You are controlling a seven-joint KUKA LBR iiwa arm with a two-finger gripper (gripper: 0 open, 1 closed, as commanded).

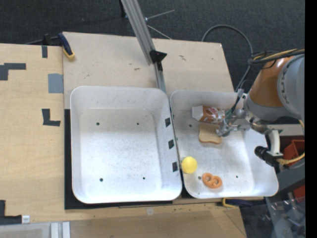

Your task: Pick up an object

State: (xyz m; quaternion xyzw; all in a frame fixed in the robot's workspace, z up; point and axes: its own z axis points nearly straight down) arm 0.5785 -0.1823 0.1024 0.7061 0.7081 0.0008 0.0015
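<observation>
**Status: Approach Stage, No Grasp Confirmed**

The gripper (pixel 225 128) sits low at 12 o'clock in the right bin (pixel 257 185), over the toast slice (pixel 210 135) and snack packet (pixel 210 114). Finger state: cannot tell. Lemon (pixel 189 164) and pretzel (pixel 212 181) lie at 7 o'clock. Lift remains.

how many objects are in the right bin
4: packet at the back, toast by the gripper, ball and pretzel in front; arm may hide more.

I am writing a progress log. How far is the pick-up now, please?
Done: the gripper has reached the right bin, low over the toast slice beside the snack packet. In hand: nothing visibly lifted. Left: grasp and raise one object; the yellow ball and pretzel lie untouched.
</observation>
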